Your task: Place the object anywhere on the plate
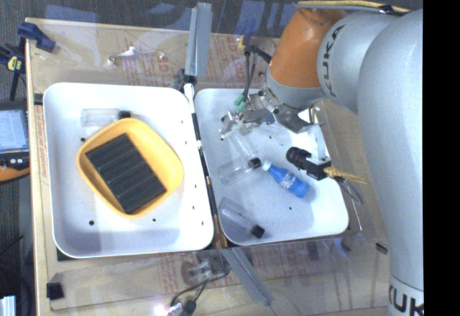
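Camera view finds my gripper (241, 117) low in the right bin (330, 217), whether spread or pinched I cannot tell (glare and clear plastic muddle it). Just below me lie clear bottles (237, 167), then a blue bottle (290, 182). Far off sits the yellow plate (162, 153) in the left bin (65, 103). I judge I'm at the picking stage; next comes a secure grasp, then a lift.

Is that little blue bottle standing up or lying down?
Lying down: the blue bottle rests on its side on the right bin's floor, pointing slantwise.
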Controlling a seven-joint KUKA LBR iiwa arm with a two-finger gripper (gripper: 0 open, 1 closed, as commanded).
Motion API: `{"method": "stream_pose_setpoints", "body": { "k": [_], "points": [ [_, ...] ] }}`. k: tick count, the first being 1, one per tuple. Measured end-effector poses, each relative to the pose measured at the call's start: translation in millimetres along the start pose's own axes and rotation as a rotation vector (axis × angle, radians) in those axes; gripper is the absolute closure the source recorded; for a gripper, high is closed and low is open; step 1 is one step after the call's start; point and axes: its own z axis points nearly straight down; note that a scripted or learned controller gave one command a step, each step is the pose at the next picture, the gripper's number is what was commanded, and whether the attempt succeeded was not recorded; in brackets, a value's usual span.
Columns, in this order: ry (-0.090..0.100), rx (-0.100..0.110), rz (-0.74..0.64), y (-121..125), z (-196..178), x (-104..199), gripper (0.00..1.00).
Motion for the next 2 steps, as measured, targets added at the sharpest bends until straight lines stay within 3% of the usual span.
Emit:
{"method": "stream_pose_setpoints", "body": {
  "k": [1,2],
  "points": [
    [-0.002,-0.003,-0.135,17.2,-9.8,63.8,1.0],
    [-0.002,-0.003,-0.135,17.1,-9.9,63.3,0.0]
  ]
}}
